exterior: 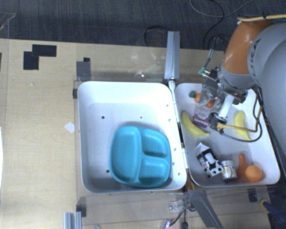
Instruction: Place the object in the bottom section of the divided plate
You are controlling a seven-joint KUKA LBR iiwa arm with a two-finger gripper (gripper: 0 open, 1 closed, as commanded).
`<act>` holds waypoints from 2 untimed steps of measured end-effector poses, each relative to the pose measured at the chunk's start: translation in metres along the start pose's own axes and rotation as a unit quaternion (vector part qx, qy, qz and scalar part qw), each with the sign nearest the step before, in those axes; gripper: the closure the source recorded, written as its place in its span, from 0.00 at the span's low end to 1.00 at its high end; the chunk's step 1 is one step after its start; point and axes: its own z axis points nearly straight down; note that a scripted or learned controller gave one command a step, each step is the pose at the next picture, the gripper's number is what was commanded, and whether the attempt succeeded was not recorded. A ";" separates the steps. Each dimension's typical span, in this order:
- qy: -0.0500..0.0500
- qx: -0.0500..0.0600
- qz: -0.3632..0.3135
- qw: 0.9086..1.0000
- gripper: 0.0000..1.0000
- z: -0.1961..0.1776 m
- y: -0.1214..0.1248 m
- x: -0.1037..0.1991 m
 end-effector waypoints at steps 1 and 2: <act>0.001 0.000 -0.091 0.996 1.00 0.000 -0.024 -0.023; 0.001 0.000 -0.253 0.968 1.00 -0.033 -0.108 0.012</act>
